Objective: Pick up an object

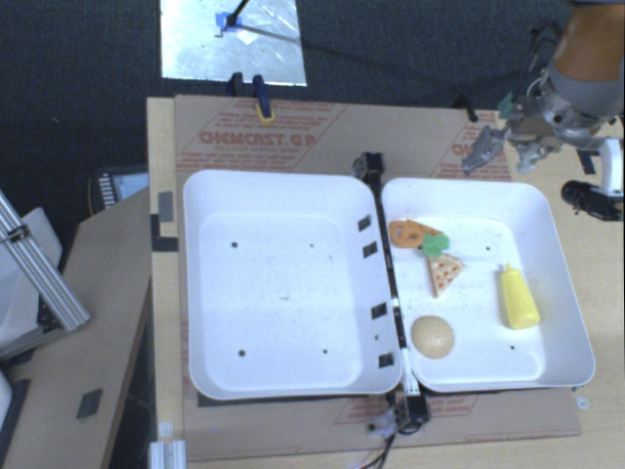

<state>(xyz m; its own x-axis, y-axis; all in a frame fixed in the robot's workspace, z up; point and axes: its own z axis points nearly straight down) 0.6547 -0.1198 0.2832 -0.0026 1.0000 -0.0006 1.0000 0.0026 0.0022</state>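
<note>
The right bin [557, 252] holds several items: an orange pretzel-like piece [410, 232] with a small green piece [435, 246] beside it, a pizza slice [444, 275], a yellow bottle [518, 297] and a tan round bun [432, 336]. My gripper [506, 152] hangs above the bin's far edge, at the upper right of the view, with its fingers [480, 151] spread apart and nothing between them. It stands well apart from every item.
The left bin [210, 262] lies beside the right one, joined by a black clip strip [381, 262]. Both rest on a cardboard sheet [293, 130]. A shiny metal plate [232, 25] lies at the back left. An aluminium rail [34, 262] sits at the far left.
</note>
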